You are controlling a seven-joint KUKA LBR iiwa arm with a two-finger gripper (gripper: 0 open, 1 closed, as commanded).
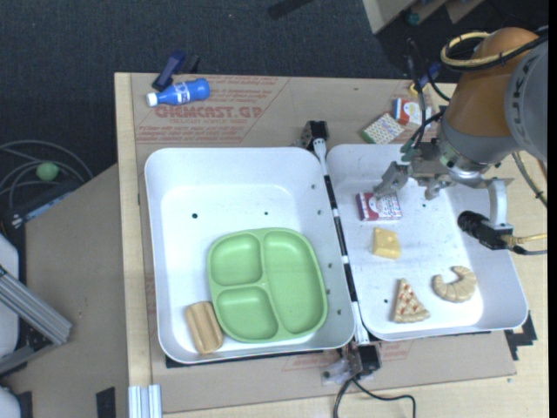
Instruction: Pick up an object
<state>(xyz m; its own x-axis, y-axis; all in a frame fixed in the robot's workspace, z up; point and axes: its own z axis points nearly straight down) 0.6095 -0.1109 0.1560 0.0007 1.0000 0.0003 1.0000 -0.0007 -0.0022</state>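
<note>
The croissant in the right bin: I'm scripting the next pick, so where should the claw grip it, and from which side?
Grip the croissant across its thick middle, coming straight down from above. It lies flat and alone on the bin floor, its curved ends pointing left, with free space around it for both fingers.

Red-white packet (pixel 379 206), cheese wedge (pixel 386 243), pizza slice (pixel 406 302), croissant (pixel 456 284): flat, right bin.

Even, bright overhead light, two shallow white plastic bins (pixel 165 233) washed nearly featureless with mild glare, soft short shadows under the green divided plastic plate (pixel 265 283), dark blue carpet floor (pixel 87 24) dim, overall slightly soft, grainy focus
</note>
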